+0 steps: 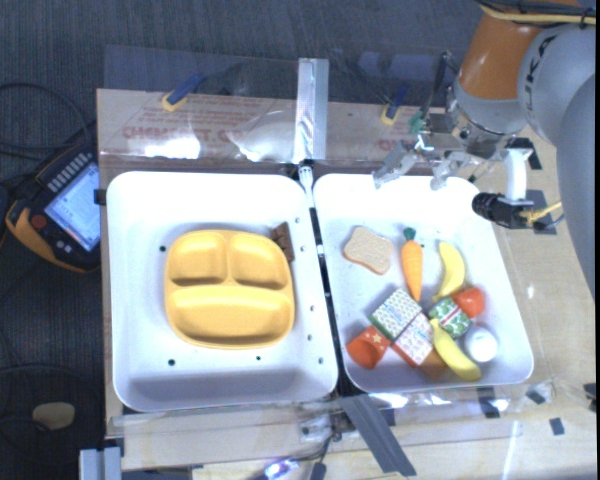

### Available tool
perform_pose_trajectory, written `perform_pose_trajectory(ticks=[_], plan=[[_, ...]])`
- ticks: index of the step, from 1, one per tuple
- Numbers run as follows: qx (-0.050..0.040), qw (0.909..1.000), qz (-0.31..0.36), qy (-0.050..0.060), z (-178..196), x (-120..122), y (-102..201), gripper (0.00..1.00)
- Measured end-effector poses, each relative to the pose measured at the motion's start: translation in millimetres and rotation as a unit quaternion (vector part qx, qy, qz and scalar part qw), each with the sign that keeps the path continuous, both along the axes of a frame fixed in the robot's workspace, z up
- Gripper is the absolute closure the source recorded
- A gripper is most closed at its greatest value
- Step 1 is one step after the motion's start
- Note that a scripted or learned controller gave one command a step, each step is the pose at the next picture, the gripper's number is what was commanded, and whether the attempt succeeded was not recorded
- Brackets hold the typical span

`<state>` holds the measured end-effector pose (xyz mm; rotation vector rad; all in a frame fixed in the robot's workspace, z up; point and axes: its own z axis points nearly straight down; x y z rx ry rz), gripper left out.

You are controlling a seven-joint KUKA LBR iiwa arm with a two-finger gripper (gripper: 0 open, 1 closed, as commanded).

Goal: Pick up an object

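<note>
My gripper (413, 175) hangs over the back rim of the right bin (500, 243), open, with nothing between its fingers. Below it in that bin lie a bread slice (367, 250), a carrot (411, 266), a banana (450, 268) and a tomato (470, 301). Nearer the front are two checkered boxes (395, 313), a red piece (366, 348), a second banana (455, 353), a small can (446, 316) and a white ball (480, 345). The gripper touches none of them.
The left bin (130, 268) holds a yellow divided plate (228, 288) and a small brown piece (283, 240) by its right wall. A metal divider (311, 98) stands behind the bins. A handheld controller (65, 208) with cables lies on the floor at left.
</note>
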<state>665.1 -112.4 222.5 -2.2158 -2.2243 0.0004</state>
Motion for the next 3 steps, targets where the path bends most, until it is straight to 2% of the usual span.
perform_pose_trajectory(ticks=[1, 2, 3], plan=[[0.0004, 1.0000, -0.010, 0.001, -121, -78, 6, 0.00], [0.0017, 0.9997, 0.025, -0.005, -130, -83, -63, 0.00], [-0.0010, 0.9929, 0.119, -0.001, -97, 4, -18, 0.00]])
